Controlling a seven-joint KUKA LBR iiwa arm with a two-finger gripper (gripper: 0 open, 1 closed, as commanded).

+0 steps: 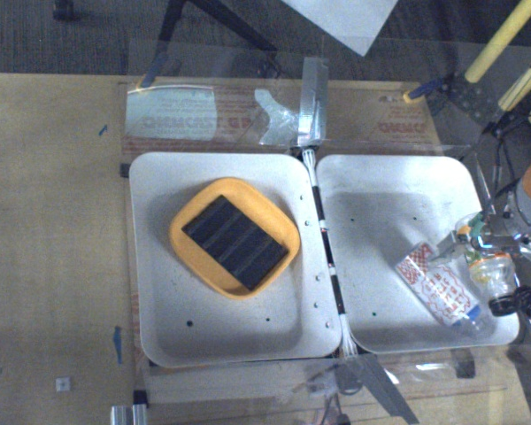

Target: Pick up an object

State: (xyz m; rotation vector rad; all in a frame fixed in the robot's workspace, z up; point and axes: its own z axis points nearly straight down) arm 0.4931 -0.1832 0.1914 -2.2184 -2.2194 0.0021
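A yellow-orange rounded pad with a black ribbed top [234, 237] lies tilted in the middle of the left bin [159, 326]. In the right bin [380, 193], a red-and-white patterned packet [435, 283] lies near the front right. Beside it, against the right wall, is a clear plastic item with yellowish contents [488, 273]. My gripper [488, 237] hangs over the right bin's right edge, just above the clear item and right of the packet. Clutter around its tip hides what it touches.
Clear plastic sheeting and tape lie on the bench behind the bins [212, 118]. A metal divider strip [314, 104] stands at the back between the bins. Yellow poles and cables [504, 34] crowd the far right.
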